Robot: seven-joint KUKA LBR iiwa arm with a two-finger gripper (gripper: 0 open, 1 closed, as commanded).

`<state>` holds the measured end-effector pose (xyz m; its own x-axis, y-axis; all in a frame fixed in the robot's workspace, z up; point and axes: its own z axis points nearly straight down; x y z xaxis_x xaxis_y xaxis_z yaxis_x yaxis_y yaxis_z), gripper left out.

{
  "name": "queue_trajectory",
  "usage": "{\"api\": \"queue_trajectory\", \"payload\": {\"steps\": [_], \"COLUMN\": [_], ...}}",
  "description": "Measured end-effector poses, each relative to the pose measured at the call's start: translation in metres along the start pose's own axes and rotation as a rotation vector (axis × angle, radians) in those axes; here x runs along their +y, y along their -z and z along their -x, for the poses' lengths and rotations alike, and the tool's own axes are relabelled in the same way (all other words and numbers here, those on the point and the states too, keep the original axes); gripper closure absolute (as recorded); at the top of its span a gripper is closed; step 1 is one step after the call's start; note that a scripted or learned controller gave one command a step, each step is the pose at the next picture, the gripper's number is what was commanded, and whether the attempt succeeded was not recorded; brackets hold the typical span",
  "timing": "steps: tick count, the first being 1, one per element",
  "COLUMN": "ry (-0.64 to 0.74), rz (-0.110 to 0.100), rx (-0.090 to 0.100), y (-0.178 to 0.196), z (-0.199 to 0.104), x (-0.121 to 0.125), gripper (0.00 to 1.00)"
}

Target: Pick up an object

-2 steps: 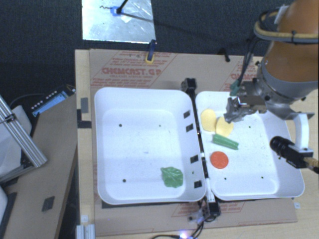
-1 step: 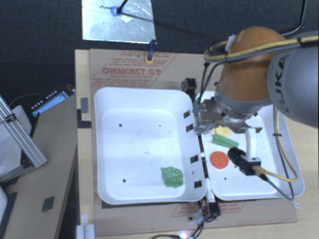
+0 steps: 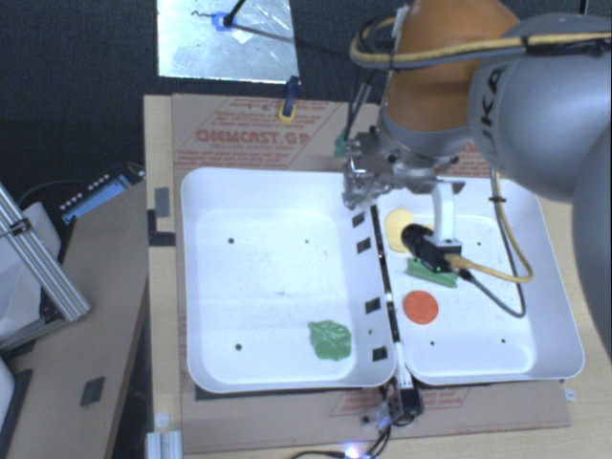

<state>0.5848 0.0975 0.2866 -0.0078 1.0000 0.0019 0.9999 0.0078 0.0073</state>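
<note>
My gripper (image 3: 358, 195) hangs over the far end of the ridge between the two white bins, at the left edge of the right bin (image 3: 550, 285). A yellow round piece (image 3: 396, 225) lies just right of it, partly covered by the arm's hardware. A flat green piece (image 3: 432, 275) lies further toward the front, and an orange-red disc (image 3: 421, 306) rests in front of that. In the left bin (image 3: 206, 256) a green leafy object (image 3: 331, 339) sits near the front right corner. I see nothing between the fingers.
The arm's grey and orange body covers the far part of the right bin. A cardboard sheet (image 3: 239, 132) lies under both bins. A shiny metal plate (image 3: 226, 27) sits at the back, and a yellow-blue clip (image 3: 288, 103) stands behind the left bin.
</note>
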Motion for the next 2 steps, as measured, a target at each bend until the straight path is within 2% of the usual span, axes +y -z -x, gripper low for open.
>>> {"api": "queue_trajectory", "payload": {"steps": [1,2], "ry": [0.001,0.000], "rz": [0.001,-0.013], "rx": [0.001,-0.002], "y": [0.061,-0.017], "z": [-0.062,-0.102], "x": [0.000,0.000], "gripper": [1.00,1.00]}}
